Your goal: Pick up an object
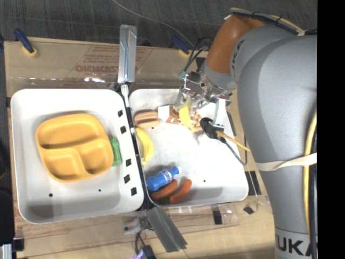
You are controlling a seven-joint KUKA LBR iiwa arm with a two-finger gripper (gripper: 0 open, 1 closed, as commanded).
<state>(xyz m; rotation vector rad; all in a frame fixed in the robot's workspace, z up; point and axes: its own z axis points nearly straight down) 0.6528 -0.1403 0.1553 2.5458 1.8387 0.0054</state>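
My gripper [192,106] is down in the right bin [226,171], near its far edge, on the grey arm with the orange band. Directly under its tip sits a small yellow object [186,117], beside a brown and white packet [171,116]. The gripper's body covers part of the yellow object, so contact is unclear. Further left in this bin lie a tan bun-like item [146,117] and a yellow banana [144,144]. At the near edge are a blue bottle [161,178] and reddish sausages [173,191].
The left bin [32,198] holds a yellow divided tray [73,144] with a green item [115,151] at its right side. A black-marked divider [128,144] runs between the bins. A cable [226,138] trails from the wrist over the right bin's rim.
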